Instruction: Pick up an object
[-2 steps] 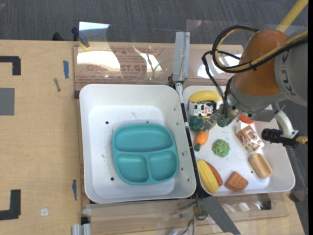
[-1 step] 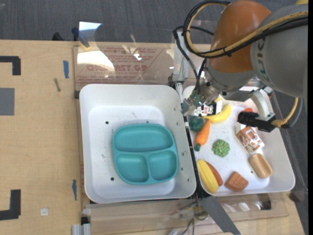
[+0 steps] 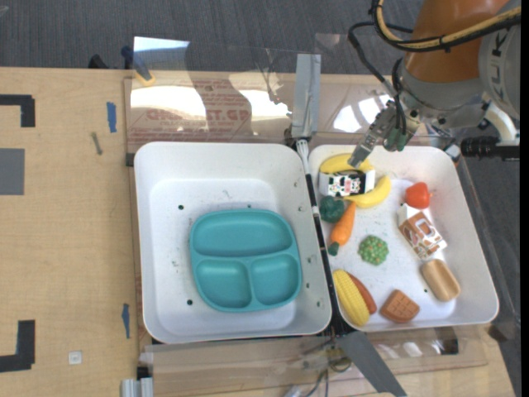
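Gripper (image 3: 364, 150) hangs over the right bin (image 3: 475, 222) near its 11 o'clock corner, just above the banana (image 3: 374, 193) and the black-and-white cow-print block (image 3: 346, 185) lying on it; likely lining up on that cluster. Can't tell the jaw state. The toys look like smooth moulded plastic: tapered carrot (image 3: 342, 227), knobbly broccoli (image 3: 373, 249), ridged corn (image 3: 353, 296). Left bin holds a teal three-compartment tray (image 3: 245, 259).

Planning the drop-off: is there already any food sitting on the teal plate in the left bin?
No. The teal plate shows bare compartments; the carrot and corn lie in the right bin.
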Action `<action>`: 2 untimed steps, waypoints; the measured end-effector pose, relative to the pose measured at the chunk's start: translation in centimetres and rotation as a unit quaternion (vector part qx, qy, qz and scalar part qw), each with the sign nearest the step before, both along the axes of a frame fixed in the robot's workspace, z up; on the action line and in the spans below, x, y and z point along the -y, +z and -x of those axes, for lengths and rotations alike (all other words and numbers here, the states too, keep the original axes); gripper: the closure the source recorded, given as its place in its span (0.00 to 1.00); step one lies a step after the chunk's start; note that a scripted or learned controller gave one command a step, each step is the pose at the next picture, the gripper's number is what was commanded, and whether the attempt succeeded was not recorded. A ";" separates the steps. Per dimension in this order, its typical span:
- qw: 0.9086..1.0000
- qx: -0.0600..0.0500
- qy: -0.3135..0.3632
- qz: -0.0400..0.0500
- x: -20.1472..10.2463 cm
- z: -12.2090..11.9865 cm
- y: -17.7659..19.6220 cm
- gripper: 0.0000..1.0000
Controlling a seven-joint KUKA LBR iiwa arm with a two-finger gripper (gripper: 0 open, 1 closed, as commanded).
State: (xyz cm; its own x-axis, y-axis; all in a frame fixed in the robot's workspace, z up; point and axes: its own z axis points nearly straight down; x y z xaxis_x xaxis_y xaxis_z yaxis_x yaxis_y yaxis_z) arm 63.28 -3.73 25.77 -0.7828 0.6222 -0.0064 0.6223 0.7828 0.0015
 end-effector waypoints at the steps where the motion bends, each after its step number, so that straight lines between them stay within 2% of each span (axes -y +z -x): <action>1: 0.998 0.000 -0.058 -0.001 0.5 -2.6 4.1 1.00; 2: 0.997 -0.004 -0.081 -0.001 2.8 3.8 -0.9 1.00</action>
State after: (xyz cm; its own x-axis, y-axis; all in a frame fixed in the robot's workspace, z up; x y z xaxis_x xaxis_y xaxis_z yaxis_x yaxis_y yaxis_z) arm 59.52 -6.57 24.90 -0.6719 0.7406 0.0013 0.7406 0.6719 -0.0033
